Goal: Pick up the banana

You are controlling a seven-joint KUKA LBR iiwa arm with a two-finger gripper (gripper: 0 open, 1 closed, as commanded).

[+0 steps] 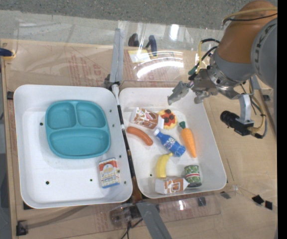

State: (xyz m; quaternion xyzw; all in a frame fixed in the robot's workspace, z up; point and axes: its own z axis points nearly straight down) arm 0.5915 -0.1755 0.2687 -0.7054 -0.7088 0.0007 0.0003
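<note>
While two shallow white bins sit side by side on a wooden bench, a grey robot arm with an orange band reaches in from the right of the view. Its gripper point(189, 93) hangs above the far right corner of the right bin point(211, 133), with its two fingers spread apart and nothing between them.

The banana point(163, 165), a small yellow toy, lies in the near half of the right bin, roughly in the middle from left to right, and well apart from the gripper. Its upper end comes close to a blue bottle point(169, 143) that lies at a slant in the middle of the bin. Just below the banana, against the near wall, lies a small carton point(169, 185), and beside that carton stands a green can point(193, 175). An orange carrot point(188, 139) with a green top lies to the right of the bottle. A sausage point(139, 136) lies to the left of the bottle, near the bin's left wall. Toward the far side lie a brown and white packet point(145, 118) and, touching it on the right, a yellow piece with red and black spots point(168, 118).

The left bin point(24, 148) holds a teal divided plate point(77, 128) with three compartments, and a small red and white carton point(108, 173) rests near its front right corner.
</note>
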